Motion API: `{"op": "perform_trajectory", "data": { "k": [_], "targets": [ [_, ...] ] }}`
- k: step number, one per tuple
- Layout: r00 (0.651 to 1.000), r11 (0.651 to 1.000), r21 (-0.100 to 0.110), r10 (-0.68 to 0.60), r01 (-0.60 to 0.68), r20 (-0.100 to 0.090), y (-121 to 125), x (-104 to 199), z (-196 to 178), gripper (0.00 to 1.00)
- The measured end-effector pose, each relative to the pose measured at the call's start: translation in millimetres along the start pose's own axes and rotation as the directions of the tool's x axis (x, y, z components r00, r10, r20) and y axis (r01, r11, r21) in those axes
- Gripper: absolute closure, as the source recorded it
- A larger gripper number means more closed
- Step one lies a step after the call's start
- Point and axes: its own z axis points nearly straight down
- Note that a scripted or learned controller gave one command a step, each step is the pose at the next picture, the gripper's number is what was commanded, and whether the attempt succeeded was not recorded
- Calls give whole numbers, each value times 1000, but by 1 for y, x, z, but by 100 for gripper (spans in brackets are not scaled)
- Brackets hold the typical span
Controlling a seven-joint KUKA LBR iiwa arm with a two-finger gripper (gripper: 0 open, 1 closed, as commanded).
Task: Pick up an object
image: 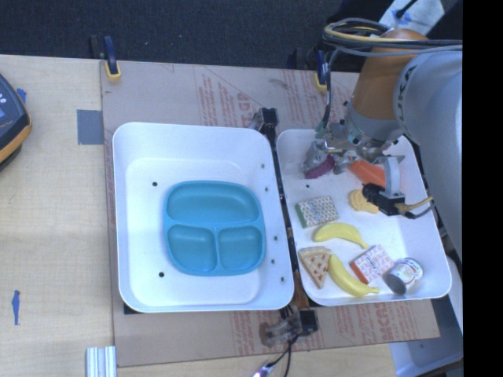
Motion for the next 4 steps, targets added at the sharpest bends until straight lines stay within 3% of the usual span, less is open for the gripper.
{"op": "perform_trajectory", "data": {
  "k": [1,2,3,4],
  "targets": [
    [1000,1000,-13,3,-3,-1,-27,60,-84,100],
    [1000,1000,-12,3,-3,-1,-27,60,-83,0],
    [1000,1000,-10,4,-4,1,-30,-2,1,0],
    [1000,1000,-10,3,-3,2,-29,-3,-10,100]
  ]
}}
